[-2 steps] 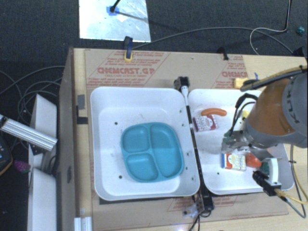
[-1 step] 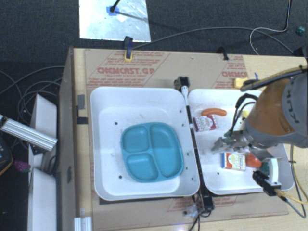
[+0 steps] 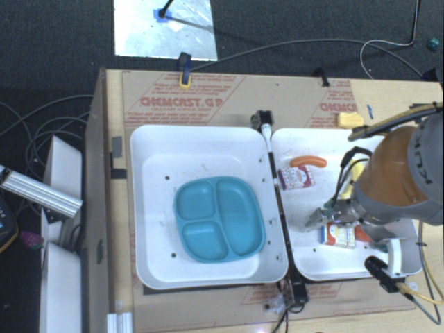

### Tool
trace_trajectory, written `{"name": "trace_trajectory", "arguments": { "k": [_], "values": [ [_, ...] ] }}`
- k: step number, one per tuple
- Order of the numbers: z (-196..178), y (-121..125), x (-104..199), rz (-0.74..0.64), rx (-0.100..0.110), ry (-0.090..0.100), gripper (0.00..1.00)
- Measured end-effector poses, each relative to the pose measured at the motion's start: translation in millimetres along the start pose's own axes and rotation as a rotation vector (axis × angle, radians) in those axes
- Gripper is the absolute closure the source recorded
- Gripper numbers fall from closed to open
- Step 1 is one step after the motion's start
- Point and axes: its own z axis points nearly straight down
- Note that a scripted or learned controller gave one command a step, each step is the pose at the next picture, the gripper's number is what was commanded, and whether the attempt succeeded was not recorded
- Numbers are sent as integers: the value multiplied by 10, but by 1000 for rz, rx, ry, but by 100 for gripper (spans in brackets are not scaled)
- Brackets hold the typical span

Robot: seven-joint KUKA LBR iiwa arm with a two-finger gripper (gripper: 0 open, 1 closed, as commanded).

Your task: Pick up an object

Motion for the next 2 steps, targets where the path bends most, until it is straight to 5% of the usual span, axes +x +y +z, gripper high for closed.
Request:
{"name": "trace_trajectory", "arguments": {
  "k": [1,2],
  "values": [
    [-112,14,-11,1,-2,0,100],
    [-648,146,-559,3,17,3,100]
  ]
}}
